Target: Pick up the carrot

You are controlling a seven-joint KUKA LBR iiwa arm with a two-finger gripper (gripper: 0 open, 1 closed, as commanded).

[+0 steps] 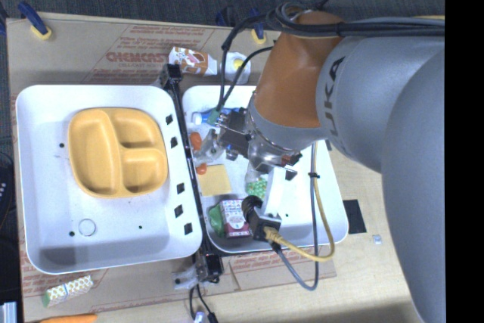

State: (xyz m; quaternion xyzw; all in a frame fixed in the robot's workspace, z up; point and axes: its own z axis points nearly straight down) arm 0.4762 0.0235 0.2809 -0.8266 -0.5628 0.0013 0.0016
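Now | arm [318, 87] hangs over right bin [333, 227] | gripper [227, 134] grip: can't tell | carrot [196, 140] lies at bin's left wall, beside cheese slice [215, 179] | advice: descend straight, straddle carrot, clear the wall.

One fixed camera looks down at a slant on both bins [30, 163], arm [378, 110] entering from right.
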